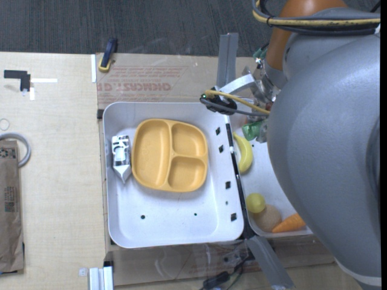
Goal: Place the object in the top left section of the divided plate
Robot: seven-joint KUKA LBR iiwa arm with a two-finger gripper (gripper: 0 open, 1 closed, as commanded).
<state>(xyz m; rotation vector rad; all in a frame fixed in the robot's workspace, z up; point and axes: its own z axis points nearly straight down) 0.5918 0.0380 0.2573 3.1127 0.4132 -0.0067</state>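
Camera view: yellow divided plate [170, 155] lies in the left bin [175, 228], toward its 12 o'clock wall. A small silver packet [121, 156] touches the plate's 9 o'clock rim. Bare white floor runs wide from 5 to 7 o'clock of the plate. Right bin [261, 227]: banana [243, 153] by the dividing wall, lemon [254, 202] and carrot [288, 223] at 5 o'clock. The arm [329, 144] covers most of that bin; gripper state: cannot tell.

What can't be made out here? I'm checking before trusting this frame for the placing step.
- Gripper: camera view, hidden behind the arm.
- Right bin: mostly covered by the arm; banana, lemon, carrot peek out.
- Packet beside the divided plate: label too small.
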